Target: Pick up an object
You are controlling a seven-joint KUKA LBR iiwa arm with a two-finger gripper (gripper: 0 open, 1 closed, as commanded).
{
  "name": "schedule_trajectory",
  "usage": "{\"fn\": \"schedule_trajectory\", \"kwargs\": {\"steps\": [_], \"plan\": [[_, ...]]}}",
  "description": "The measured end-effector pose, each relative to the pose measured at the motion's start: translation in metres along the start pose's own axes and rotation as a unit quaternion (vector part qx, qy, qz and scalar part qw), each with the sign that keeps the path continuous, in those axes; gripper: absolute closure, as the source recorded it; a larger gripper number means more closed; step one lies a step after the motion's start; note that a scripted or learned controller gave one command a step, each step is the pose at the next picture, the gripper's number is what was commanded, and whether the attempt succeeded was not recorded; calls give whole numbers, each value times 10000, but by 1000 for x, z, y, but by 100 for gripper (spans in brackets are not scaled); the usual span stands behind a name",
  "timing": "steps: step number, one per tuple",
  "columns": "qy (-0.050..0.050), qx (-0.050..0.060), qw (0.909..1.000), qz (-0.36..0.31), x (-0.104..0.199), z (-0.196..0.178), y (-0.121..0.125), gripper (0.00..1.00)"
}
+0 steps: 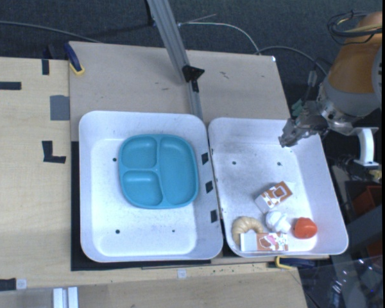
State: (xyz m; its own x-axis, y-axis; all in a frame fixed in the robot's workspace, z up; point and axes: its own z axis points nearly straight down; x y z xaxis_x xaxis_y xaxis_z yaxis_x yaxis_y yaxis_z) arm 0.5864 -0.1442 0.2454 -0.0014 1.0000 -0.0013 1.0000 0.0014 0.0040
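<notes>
Bench fixtures and a plate

A blue divided plate (158, 171) lies in the left bin (96, 236). A grey metal bar (170, 34) slants down to the bins' top edge, and cables (244, 37) trail across the dark floor.

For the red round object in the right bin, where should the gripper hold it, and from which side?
Probably from above, closing across the widest part of the red round object. It looks ball-like and lies near the right bin wall, with a white object close on its left, so side approaches seem crowded.
</notes>
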Motion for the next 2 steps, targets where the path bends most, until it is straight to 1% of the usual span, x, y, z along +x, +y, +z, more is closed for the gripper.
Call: {"fn": "schedule_trajectory", "kwargs": {"steps": [1,2], "plan": [[14,23,10000,-26,53,0,11,100],[11,30,10000,-26,108,15,12,100]]}}
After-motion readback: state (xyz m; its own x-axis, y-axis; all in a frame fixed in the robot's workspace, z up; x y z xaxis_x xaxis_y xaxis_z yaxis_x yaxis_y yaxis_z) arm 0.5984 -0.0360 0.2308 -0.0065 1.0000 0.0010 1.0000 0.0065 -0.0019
